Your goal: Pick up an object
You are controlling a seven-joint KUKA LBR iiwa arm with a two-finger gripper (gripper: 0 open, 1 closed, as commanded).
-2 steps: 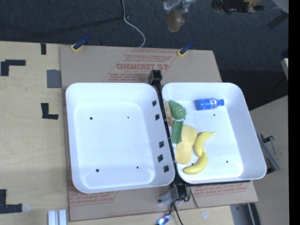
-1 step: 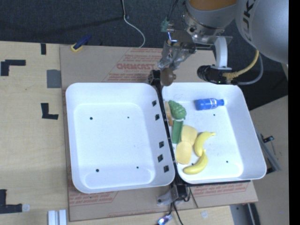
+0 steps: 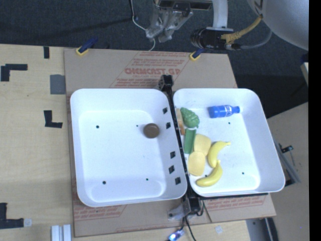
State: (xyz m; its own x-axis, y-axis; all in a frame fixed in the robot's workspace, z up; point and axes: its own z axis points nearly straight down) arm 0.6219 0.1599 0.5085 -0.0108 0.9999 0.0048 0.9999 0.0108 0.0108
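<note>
Objects for picking lie in two white bins that sit side by side on a cardboard sheet (image 3: 150, 72) on the wooden surface (image 3: 30, 134). The left bin (image 3: 85, 185) holds a single small brown round thing (image 3: 151, 130), resting near its right wall. The right bin (image 3: 261, 169) holds the rest, all gathered toward its left half. A green vegetable (image 3: 189, 129) with a leafy top stands along the dividing wall, its stalk running toward the near edge. Beside it sit two pale yellow rounded pieces (image 3: 199, 153), one touching the other. Two bananas (image 3: 216, 160) curve just to the right of those pieces, the lower one lying under them near the front of the bin. A small blue bottle (image 3: 223, 111) lies on its side toward the far wall, apart from the yellow cluster.

The grey arm (image 3: 286, 6) comes in at the top right, well beyond the bins over the dark floor. Its claw (image 3: 163, 30) hangs above the far edge of the cardboard, pointing down, with nothing between its fingers; how wide they are spread cannot be made out, since they blur together.
</note>
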